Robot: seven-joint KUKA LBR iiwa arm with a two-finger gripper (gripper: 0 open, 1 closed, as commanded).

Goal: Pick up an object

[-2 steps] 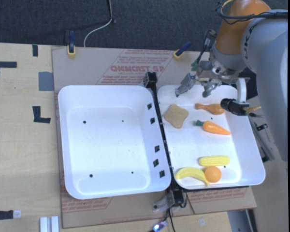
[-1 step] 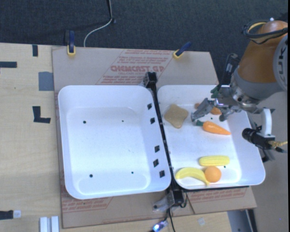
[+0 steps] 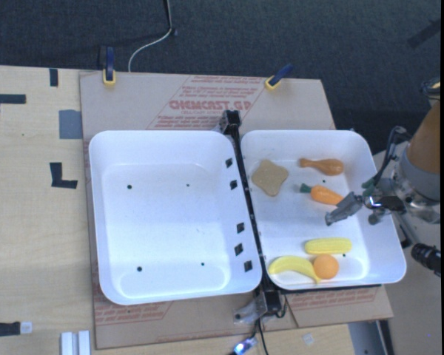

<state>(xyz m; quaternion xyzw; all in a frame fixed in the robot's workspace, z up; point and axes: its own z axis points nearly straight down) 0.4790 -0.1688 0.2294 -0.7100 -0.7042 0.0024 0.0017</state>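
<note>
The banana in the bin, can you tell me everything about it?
The banana is a small yellow toy that looks like smooth plastic. It is curved and lies flat near the front edge of the right bin. Its right end touches the orange ball, or nearly so. The yellow corn cob lies just behind it. The gripper hangs farther back, apart from it.
</note>
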